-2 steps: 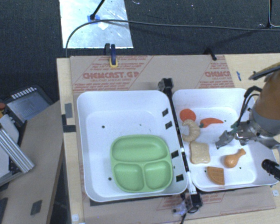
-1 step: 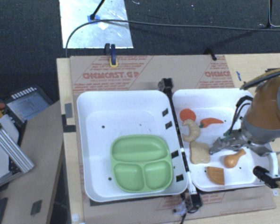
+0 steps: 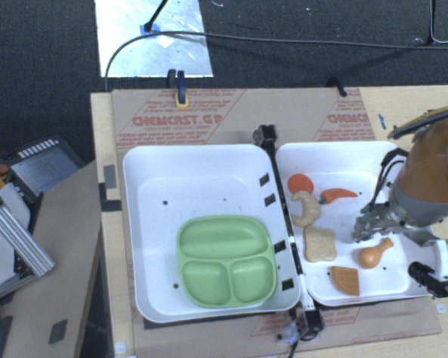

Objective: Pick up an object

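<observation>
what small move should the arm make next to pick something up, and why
Probably a short descent onto the tan, drumstick-shaped toy. The gripper sits in the right white bin just above and left of that piece, nothing shows between its fingers, and the drumstick lies apart from the beige toast-like slice and the orange wedge, so it looks like the nearest uncrowded target.

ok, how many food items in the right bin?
6. Red round piece at the back left, orange carrot-like piece beside it, pale curved piece, toast slice mid-left, drumstick by the hand, orange wedge in front. The arm may hide more.
</observation>
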### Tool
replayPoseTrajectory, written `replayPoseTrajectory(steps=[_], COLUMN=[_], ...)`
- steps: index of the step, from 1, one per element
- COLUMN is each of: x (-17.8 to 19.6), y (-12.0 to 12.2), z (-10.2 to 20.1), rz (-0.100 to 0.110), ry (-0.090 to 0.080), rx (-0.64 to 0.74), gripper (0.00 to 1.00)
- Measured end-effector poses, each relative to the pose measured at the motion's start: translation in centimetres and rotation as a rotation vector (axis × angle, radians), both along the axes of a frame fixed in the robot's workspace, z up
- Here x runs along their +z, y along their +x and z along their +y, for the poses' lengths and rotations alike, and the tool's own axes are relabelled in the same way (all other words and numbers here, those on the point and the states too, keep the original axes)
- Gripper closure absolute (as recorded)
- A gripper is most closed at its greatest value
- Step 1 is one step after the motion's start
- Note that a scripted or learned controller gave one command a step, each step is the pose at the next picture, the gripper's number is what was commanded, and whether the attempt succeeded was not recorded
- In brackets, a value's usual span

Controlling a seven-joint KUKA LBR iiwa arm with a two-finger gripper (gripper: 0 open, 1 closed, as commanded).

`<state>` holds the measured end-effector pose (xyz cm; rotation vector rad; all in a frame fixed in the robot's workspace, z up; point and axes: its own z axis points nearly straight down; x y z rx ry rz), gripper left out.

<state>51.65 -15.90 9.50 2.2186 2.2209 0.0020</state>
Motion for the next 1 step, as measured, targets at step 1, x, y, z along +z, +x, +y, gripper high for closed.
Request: replayPoseTrajectory(steps=[1], x=[5.32], y=[-0.03], z=[1.01], rz=[-0.003], ry=[0.0], rx=[0.003], gripper=[1.0])
